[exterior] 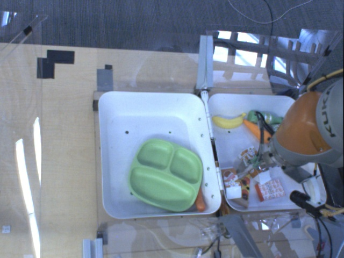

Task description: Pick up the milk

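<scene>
The gripper (257,164) hangs low over the right bin (228,144); whether it is released or clenched cannot be determined. The milk (232,187) carton lies at that bin's front left corner. A green divided plate (166,173) occupies the left bin (123,117).

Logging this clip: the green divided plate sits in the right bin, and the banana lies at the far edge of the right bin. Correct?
Not quite. The camera view shows the green divided plate in the left bin, not the right one. The banana does lie at the far edge of the right bin, as you said.
</scene>
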You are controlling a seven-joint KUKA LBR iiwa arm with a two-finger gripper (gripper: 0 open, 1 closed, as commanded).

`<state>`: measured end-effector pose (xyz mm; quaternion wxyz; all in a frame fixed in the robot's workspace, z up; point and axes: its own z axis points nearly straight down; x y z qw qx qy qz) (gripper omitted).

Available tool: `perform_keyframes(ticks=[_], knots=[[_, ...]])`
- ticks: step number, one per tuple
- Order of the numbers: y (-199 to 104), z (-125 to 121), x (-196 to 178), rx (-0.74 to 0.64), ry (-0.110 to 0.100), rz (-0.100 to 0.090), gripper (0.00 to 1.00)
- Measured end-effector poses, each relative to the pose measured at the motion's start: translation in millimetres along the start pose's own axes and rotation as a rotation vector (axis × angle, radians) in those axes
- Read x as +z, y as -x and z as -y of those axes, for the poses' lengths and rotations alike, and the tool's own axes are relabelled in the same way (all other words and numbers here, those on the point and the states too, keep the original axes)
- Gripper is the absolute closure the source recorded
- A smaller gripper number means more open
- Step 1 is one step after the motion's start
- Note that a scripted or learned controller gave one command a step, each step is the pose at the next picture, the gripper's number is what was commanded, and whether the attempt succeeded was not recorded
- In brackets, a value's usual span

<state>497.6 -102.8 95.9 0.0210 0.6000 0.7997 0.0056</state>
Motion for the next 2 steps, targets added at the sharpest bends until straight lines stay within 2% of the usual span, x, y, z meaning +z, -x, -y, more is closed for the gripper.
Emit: perform_keyframes(ticks=[1,2], knots=[[1,-3,-12,0.001,0.009,0.003,1.00],[-19,-88,-107,-0.004,-0.019,-0.019,1.00]])
